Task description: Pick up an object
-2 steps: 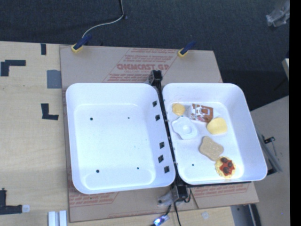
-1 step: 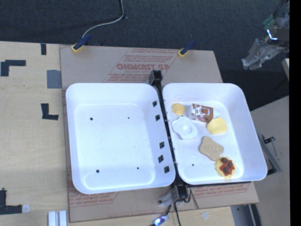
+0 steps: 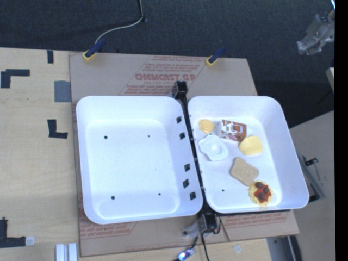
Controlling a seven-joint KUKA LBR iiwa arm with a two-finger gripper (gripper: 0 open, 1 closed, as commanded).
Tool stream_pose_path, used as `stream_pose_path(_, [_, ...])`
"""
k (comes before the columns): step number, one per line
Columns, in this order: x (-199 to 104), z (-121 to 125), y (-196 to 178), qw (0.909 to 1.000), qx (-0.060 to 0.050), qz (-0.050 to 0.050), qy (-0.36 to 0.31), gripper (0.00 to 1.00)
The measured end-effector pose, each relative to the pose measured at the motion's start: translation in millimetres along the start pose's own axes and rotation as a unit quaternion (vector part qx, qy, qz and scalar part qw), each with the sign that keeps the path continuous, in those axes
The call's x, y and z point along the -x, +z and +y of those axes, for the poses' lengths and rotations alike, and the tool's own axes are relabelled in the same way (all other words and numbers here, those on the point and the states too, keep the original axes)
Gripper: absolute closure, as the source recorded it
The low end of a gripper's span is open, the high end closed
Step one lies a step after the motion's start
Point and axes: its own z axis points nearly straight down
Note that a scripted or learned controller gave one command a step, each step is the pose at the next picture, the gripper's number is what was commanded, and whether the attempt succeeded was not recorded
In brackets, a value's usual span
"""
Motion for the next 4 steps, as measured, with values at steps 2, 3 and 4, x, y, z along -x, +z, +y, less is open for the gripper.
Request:
stream_pose_path(2, [-103, 77, -2, 1.0000, 0.004, 0.000, -0.001, 1.00])
stream_pose_path(3, [-167, 47, 118, 0.9999, -0.011, 0.001, -0.002, 1.00])
stream_pose_path(4, [-167, 39, -3, 1.0000, 0.002, 0.001, 0.000, 1.00])
